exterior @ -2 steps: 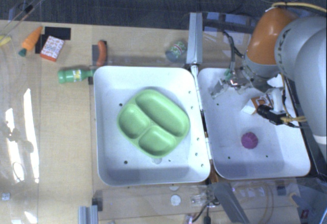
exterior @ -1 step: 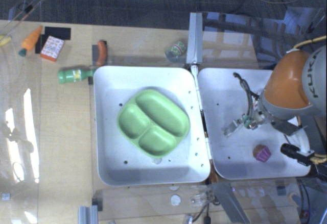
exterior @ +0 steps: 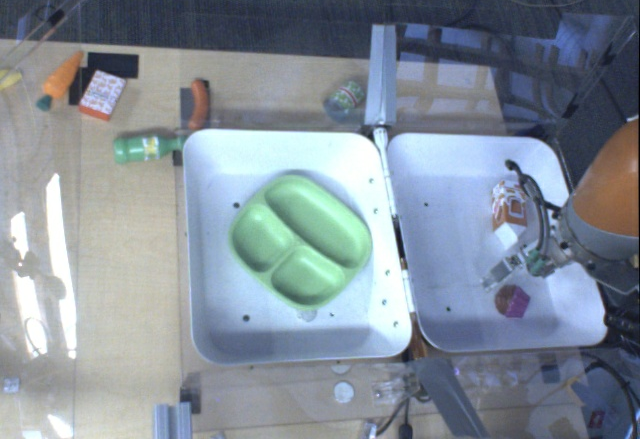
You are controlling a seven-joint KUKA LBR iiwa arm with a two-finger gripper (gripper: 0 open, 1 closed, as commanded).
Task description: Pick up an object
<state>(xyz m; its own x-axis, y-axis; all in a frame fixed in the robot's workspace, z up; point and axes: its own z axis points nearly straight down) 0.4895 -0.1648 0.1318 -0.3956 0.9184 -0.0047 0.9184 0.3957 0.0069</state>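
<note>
The right bin [exterior: 450, 227] holds two small objects. An orange and white packet [exterior: 507, 205] lies near its right wall. A small purple object [exterior: 513, 302] rests close to the front right corner. My gripper [exterior: 507, 267] hangs low over the bin floor between the two, just above the purple object and just below the packet. The grey arm with its orange band [exterior: 612, 189] comes in over the bin's right wall. A black cable [exterior: 530, 195] loops from the wrist past the packet. Nothing is visibly held.
The left bin [exterior: 210, 327] holds a green divided plate [exterior: 300, 237]. On the bench behind it lie a green bottle [exterior: 146, 146], a carrot [exterior: 60, 78], a small box [exterior: 102, 94], an orange-handled tool [exterior: 199, 103] and a clear jar [exterior: 345, 98]. A metal post [exterior: 380, 77] stands between the bins.
</note>
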